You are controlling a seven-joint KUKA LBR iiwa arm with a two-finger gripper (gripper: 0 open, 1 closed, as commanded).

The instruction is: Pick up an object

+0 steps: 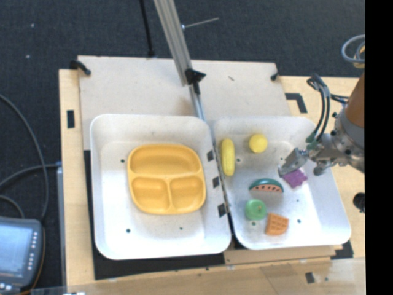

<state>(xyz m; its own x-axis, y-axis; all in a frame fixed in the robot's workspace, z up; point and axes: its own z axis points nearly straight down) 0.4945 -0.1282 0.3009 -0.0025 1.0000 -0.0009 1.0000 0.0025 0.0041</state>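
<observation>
The right bin [334,217] holds several toy foods: a yellow banana [228,157] along its left wall, a yellow ball [258,143], a watermelon slice [266,187], a green round piece [255,209], an orange waffle-like piece [277,224] and a small purple piece [296,178]. My gripper [298,163] reaches in from the right and hangs low over the bin's right middle. The purple piece lies directly under its tip, touching or nearly touching it. I cannot make out whether it is gripped.
The left bin [101,165] bears a yellow divided plate [166,178]. A slanted metal pole [175,32] rises from the back of the bench between the bins. A monitor [18,254] sits at the lower left, off the bench.
</observation>
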